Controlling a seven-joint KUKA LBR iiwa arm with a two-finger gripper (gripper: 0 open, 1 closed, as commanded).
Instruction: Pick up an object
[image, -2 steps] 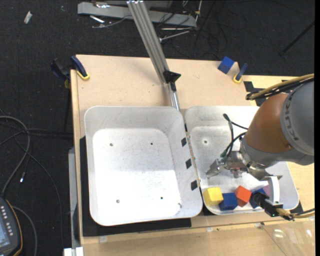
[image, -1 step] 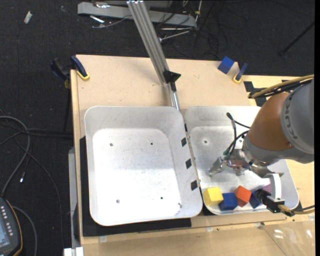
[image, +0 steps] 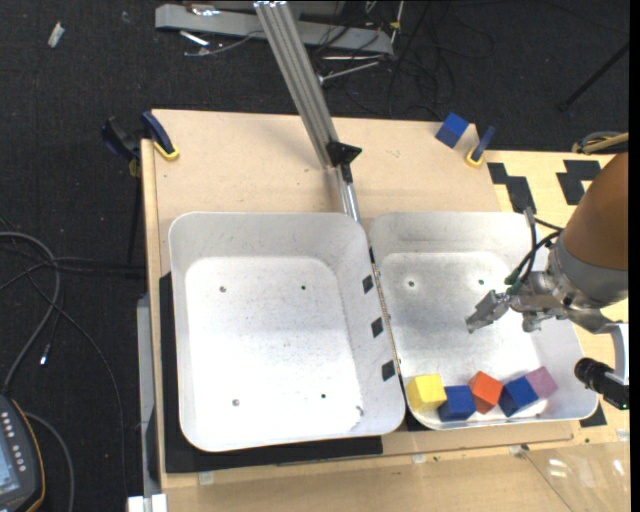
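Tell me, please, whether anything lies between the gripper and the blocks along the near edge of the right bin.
Nothing visible does. The gripper hangs over bare floor of the right bin, and the orange block and its neighbours lie below it in the image.

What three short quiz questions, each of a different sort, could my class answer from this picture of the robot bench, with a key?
1. True or false: the yellow block lies in the left bin.
2. Multiple choice: the blocks are bunched along the right bin's A) far edge, B) near edge, C) centre.
3. Fill in: the gripper hovers over the ____ bin.

Key: 1 false; 2 B; 3 right. The orange block, two blue blocks and purple block sit beside the yellow one.
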